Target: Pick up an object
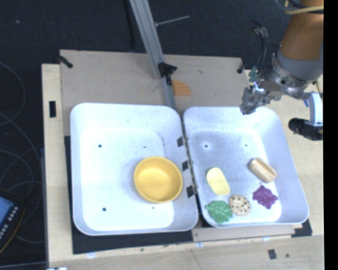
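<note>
My gripper (250, 104) hangs over the back rim of the right bin (287, 151), near its far right corner, well away from every object. In the right bin lie a pale yellow block (217, 181), a tan bread roll (262, 170), a purple bunch of grapes (265, 197), a round cookie (239, 205) and a green leaf (218, 211), all grouped toward the front. A yellow bowl (158, 179) sits in the left bin (101, 151) near its right side.
A grey metal pole (149, 38) slants up from between the two bins at the back. An orange tag (181, 88) lies on the bench behind the bins. A dark device (0, 218) rests on the floor at lower left.
</note>
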{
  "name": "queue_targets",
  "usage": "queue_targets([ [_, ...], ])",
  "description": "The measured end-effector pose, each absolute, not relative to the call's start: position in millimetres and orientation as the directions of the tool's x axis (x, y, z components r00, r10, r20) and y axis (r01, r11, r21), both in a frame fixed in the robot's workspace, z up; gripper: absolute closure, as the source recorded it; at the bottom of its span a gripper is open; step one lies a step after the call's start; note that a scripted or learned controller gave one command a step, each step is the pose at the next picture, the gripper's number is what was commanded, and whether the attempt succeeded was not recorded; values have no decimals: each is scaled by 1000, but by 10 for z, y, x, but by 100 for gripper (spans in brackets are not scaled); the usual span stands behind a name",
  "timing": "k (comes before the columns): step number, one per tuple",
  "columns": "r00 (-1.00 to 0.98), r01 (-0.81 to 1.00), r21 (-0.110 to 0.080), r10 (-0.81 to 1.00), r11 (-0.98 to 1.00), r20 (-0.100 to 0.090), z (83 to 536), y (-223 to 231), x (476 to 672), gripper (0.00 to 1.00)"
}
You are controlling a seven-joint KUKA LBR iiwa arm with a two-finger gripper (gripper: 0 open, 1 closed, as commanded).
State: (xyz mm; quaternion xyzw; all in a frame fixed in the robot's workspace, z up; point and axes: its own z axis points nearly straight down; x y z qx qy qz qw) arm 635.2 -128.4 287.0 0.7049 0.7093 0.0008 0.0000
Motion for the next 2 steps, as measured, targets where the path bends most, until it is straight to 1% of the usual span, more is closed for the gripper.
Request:
queue_targets([
  [1, -6, 1000, -1, 1000, 6, 1, 2732, -723, 6181, 100],
  [2, -6, 1000, 0, 1000, 6, 1, 2583, -210, 6061, 100],
])
